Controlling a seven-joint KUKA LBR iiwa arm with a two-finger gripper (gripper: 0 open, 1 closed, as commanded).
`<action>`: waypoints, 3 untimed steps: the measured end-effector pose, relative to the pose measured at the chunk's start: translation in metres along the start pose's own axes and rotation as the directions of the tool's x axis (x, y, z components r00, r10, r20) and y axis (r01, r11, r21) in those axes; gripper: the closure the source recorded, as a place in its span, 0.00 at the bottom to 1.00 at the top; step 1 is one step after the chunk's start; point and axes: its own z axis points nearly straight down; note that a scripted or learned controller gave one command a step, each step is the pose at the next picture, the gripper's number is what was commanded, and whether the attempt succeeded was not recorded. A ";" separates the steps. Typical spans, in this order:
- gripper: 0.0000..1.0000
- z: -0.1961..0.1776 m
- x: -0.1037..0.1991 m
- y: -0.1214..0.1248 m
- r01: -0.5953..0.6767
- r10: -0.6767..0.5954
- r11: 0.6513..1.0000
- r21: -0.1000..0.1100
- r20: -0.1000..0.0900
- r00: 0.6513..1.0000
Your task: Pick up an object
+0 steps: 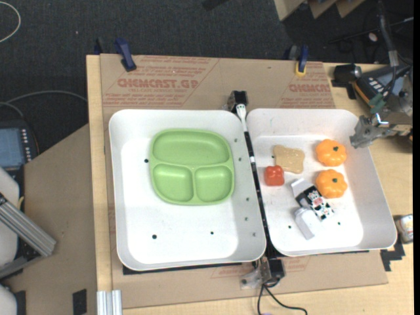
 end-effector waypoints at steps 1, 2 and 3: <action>1.00 -0.014 0.056 0.070 0.003 -0.003 1.000 -0.001 -0.002 1.000; 1.00 0.008 0.068 0.116 -0.003 0.003 1.000 0.002 0.000 1.000; 1.00 0.011 -0.022 0.074 -0.014 0.014 1.000 0.010 0.001 1.000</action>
